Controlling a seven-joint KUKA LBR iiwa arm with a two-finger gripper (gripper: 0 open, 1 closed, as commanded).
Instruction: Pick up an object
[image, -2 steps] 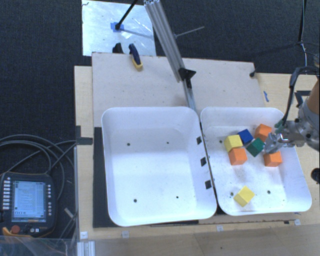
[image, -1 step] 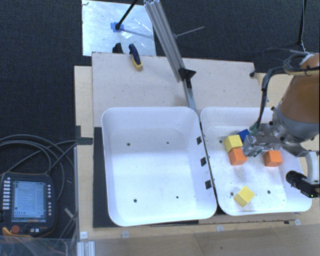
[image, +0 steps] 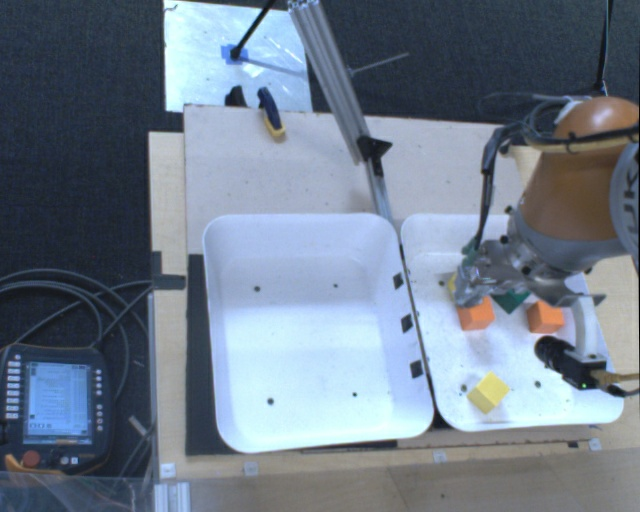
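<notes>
1. The gripper (image: 478, 285) is low in the right bin (image: 430, 380), directly above the upper edge of an orange block (image: 476, 315).
2. The block lies just below the fingertips as the camera sees it, possibly touching them; contact cannot be confirmed.
3. A green piece (image: 514, 299) sits just to the block's right.
4. Gripper state: cannot tell; the wrist hides the tips.
5. A second orange block (image: 545, 317) and a yellow block (image: 489, 392) lie nearby, apart.

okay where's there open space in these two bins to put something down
The left bin offers a wide bare floor wall to wall. In the right bin, free floor lies beside the yellow block. Around the gripper, orange blocks crowd it.
</notes>
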